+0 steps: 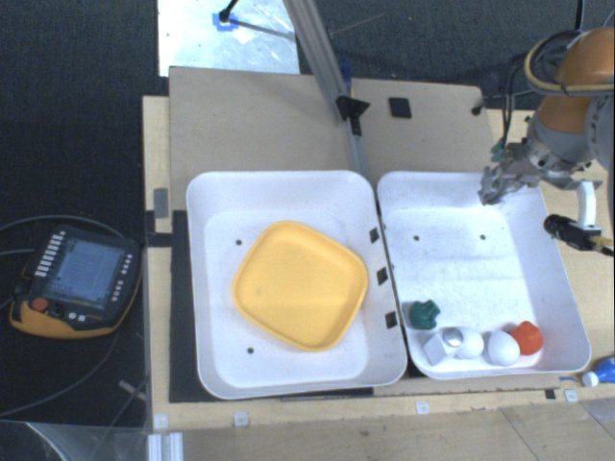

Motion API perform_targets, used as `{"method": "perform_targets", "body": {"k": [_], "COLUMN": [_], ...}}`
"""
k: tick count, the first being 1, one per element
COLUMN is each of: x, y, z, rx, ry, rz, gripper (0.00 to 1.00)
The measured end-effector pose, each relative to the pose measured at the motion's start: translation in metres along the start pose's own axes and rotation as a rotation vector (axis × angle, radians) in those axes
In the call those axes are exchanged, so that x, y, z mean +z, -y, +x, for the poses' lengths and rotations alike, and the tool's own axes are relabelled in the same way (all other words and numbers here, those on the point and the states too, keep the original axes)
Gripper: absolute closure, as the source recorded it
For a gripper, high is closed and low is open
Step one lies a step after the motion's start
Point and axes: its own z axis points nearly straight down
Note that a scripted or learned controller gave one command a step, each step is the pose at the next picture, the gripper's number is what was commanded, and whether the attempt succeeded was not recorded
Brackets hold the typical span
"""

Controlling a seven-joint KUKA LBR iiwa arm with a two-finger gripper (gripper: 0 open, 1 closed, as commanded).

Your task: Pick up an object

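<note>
Over at the far right corner of the right bin (553, 277), the tool (492, 192) hangs just above the rim, pointing down-left off the grey arm (567, 142) with its orange band. Honestly can't tell if it's released or clenched, it's too small and dark from up here, and nothing shows in it.

The stuff to pick sits well apart from it, all bunched along the near wall of that same bin: a green lump (422, 312) on the left, then a small grey block (433, 347) touching a shiny little white piece (468, 342), then a white ball (503, 348) with an orange-red object (527, 336) right beside it. Middle of that bin is bare white floor between the tool and the pile.

The left bin (216, 257) holds a big yellow square plate (301, 284), lying flat. A slanted metal pole (322, 41) runs down to the gap where the two bins meet. Off the table's (423, 128) left side, a teach pendant (75, 279) lies on the dark floor with its cable.
</note>
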Motion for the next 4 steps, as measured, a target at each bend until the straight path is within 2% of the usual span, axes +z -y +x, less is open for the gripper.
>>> {"method": "perform_targets", "body": {"k": [2,3,4], "x": [-0.092,-0.094,-0.102], "y": [0.004,0.000,0.004], "z": [-0.008,0.034,0.090], "rx": [0.001,-0.002,-0.003], "ry": [0.000,-0.001,-0.002], "rz": [-0.002,0.001,0.001], "gripper": [1.00,1.00,1.00]}}
